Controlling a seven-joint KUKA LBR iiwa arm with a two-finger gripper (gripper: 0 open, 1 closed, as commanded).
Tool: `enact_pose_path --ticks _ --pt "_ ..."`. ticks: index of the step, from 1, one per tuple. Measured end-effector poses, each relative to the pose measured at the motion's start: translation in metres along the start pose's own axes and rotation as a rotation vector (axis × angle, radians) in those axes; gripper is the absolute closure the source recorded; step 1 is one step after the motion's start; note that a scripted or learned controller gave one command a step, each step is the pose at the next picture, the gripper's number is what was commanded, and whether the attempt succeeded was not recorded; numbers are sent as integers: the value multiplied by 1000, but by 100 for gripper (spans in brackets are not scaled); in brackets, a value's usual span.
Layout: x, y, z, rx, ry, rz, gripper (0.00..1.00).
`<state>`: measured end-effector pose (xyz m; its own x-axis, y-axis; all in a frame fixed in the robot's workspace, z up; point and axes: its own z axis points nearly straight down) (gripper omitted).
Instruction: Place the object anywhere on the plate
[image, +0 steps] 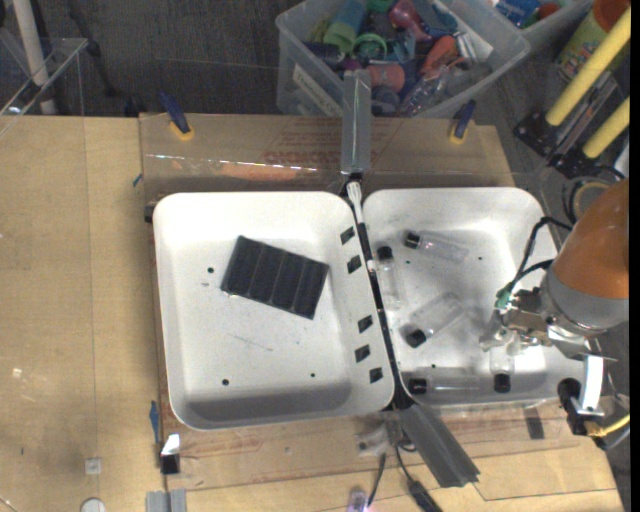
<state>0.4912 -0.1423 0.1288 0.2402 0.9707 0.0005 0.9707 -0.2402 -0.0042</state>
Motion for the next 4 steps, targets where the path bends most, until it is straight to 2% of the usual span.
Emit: enact_pose_path --ticks 1,2,3,4 --pt "44 -16 38 -27 0 0 100" --pt "44 -8 39 -15 8 227 100" --pt "40 -8 39 -18 8 305 100" --pt "44 -1 39 -13 7 488 100"
